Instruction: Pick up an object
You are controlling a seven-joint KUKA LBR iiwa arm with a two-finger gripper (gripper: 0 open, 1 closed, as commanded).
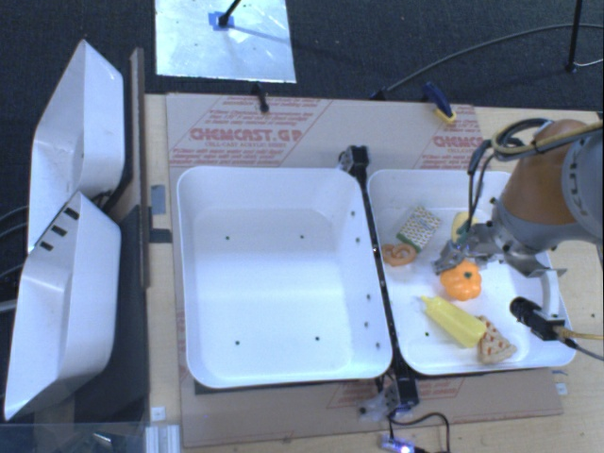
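While the arm (552,196) reaches from right | claw (456,258) low in right bin (396,182), touching orange fruit (461,281) | finger state: cannot tell

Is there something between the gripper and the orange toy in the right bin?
Nothing visible. The gripper hangs right at the upper left edge of the orange toy. The corn lies below it, off to the side.
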